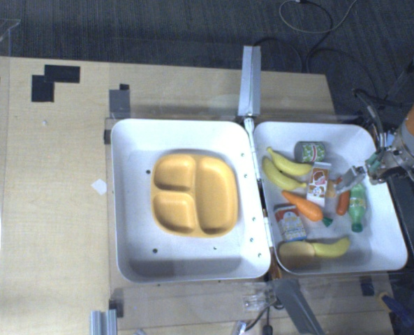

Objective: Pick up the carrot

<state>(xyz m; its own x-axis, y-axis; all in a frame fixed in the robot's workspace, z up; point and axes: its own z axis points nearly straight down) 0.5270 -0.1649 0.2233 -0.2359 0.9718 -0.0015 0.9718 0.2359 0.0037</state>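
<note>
The carrot (pixel 303 206) is orange and lies at a slant near the middle of the right bin (pixel 395 253), its thick end toward the left. My gripper (pixel 369 168) hangs over the bin's right part, up and to the right of the carrot and well apart from it. Nothing shows in its grasp. The arm comes in from the right edge of the view.
Around the carrot lie two bananas (pixel 283 169), a green can (pixel 310 151), a small carton (pixel 319 184), a green bottle (pixel 357 209), a small red-orange item (pixel 343 202), a third banana (pixel 330 246) and a packet (pixel 290 224). The left bin holds a yellow divided tray (pixel 195 192).
</note>
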